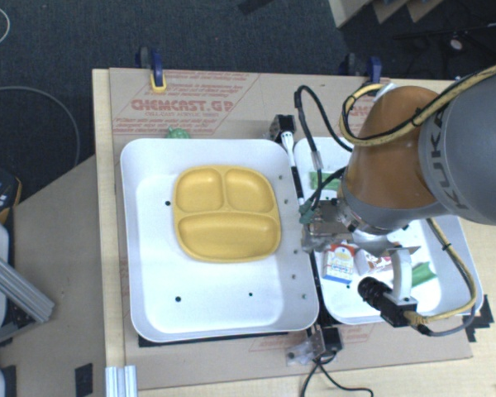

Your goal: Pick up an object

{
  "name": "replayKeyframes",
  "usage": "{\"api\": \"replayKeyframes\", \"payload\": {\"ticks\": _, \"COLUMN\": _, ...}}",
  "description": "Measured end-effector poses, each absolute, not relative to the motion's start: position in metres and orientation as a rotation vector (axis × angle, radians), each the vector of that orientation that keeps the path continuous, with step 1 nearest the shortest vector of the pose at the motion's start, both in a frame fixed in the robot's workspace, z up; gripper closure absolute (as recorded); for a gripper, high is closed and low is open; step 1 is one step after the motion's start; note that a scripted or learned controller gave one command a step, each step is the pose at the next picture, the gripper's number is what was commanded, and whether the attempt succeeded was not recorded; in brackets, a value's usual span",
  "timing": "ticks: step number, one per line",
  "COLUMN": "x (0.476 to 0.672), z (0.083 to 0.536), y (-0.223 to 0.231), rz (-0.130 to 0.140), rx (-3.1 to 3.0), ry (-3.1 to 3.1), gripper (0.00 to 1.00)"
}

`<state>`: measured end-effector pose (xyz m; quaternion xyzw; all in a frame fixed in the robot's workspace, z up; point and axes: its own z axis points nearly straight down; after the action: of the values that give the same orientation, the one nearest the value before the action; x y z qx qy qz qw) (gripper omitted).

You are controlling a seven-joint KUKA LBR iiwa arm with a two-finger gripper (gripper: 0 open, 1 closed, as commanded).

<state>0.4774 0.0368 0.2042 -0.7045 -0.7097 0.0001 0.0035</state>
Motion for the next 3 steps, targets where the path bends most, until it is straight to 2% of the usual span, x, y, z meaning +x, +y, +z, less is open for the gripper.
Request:
{"api": "replayKeyframes", "payload": {"ticks": 1, "x": 0.481, "z": 0.341, "y": 0.046, "rz": -0.022, "rx": -2.224, "ry": -2.233, "gripper": 1.00}}
{"api": "replayKeyframes", "payload": {"ticks": 2, "x": 0.479, "z": 0.337, "y": 0.091, "rz": -0.004, "rx": -2.216, "ry": -2.228, "gripper": 1.00}}
{"api": "replayKeyframes", "payload": {"ticks": 3, "x": 0.480, "z": 0.403, "y": 0.046, "rz": -0.010, "rx": -2.231, "ry": -2.221, "gripper": 1.00}}
